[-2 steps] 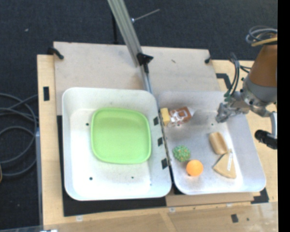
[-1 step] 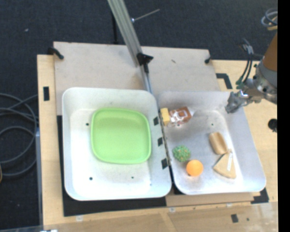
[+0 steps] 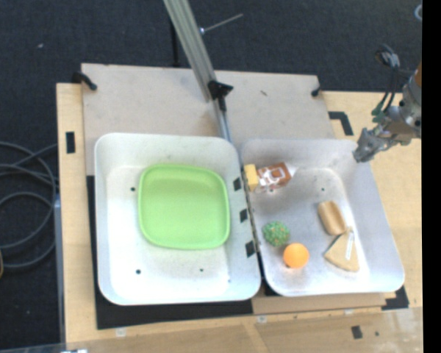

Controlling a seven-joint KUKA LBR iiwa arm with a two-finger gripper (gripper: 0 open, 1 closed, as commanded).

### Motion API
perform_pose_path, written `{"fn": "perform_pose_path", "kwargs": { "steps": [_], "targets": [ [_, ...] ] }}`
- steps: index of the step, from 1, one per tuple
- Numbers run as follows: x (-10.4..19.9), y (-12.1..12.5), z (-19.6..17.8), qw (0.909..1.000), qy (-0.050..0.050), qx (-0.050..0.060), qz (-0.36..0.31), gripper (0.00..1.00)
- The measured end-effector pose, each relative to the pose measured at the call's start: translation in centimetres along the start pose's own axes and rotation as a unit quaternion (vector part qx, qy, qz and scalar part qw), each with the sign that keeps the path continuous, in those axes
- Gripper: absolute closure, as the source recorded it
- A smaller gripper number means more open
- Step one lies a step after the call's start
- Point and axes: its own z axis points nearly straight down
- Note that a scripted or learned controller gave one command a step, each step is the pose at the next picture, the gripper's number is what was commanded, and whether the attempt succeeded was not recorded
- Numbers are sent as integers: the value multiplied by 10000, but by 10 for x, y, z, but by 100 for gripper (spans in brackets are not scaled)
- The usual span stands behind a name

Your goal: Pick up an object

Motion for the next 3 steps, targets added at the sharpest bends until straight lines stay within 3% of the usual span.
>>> {"fn": "perform_pose_path", "kwargs": {
  "steps": [2,3],
  "targets": [
    [108,3,19,10000,7,24,-16,100],
    [164,18,26,10000,9,23,-16,100]
  ]
}}
